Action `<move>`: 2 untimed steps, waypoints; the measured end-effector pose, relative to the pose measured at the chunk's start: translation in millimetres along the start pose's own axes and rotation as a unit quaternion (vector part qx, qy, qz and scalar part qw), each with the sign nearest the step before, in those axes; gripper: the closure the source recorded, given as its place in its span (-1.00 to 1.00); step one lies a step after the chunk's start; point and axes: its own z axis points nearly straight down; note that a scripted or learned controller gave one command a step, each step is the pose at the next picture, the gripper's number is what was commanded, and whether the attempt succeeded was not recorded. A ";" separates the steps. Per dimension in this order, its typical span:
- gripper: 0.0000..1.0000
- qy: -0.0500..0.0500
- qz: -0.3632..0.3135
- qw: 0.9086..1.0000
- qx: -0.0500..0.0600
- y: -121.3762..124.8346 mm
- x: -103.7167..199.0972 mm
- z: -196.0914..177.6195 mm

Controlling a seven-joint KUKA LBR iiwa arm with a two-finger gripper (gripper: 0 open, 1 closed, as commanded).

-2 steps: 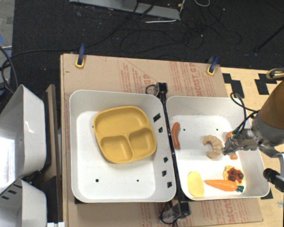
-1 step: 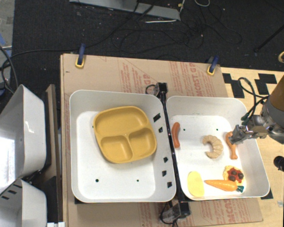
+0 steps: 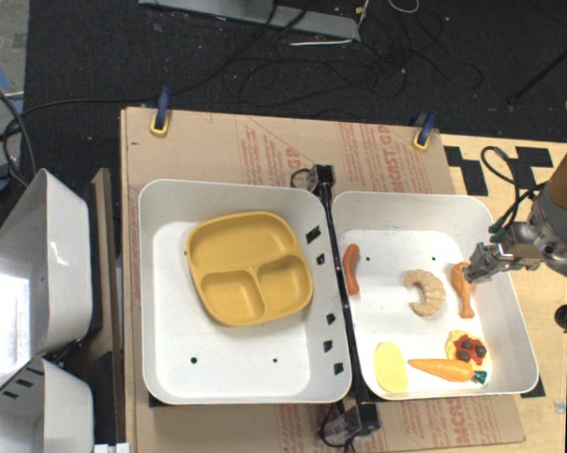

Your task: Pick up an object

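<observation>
I look down at a slant on a desk [image 3: 268, 145] topped with brown cardboard, bearing two shallow white bins side by side. The left bin [image 3: 160, 262] holds a yellow divided plate [image 3: 249, 266] with three compartments, lying slightly turned near the bin's middle. The right bin [image 3: 396, 216] holds several toy foods. A red sausage [image 3: 351, 269] lies upright in the picture near the bin's left wall. A pale croissant [image 3: 426, 293] curves at the centre. Just right of it lies an orange drumstick-like piece [image 3: 463, 289], slanted, its upper end toward my claw. Along the bin's near edge sit a pale yellow oval piece [image 3: 390, 366], an orange carrot [image 3: 441, 370] with a green tip lying flat, and a yellow slice with dark red topping [image 3: 467, 347] just above the carrot. My arm comes in from the right, and my claw [image 3: 481, 265] hangs at the right bin's right side, just beside the top end of the orange drumstick-like piece. Whether its fingers are spread or pressed together, I cannot tell, nor whether they touch the piece. Two blue-and-yellow clamps [image 3: 160, 114] grip the cardboard's far edge.
</observation>
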 end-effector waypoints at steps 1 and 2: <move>1.00 0.002 -0.002 1.000 0.001 10.5 52.5 5.0; 1.00 0.001 -0.002 1.000 0.002 24.1 103.0 13.4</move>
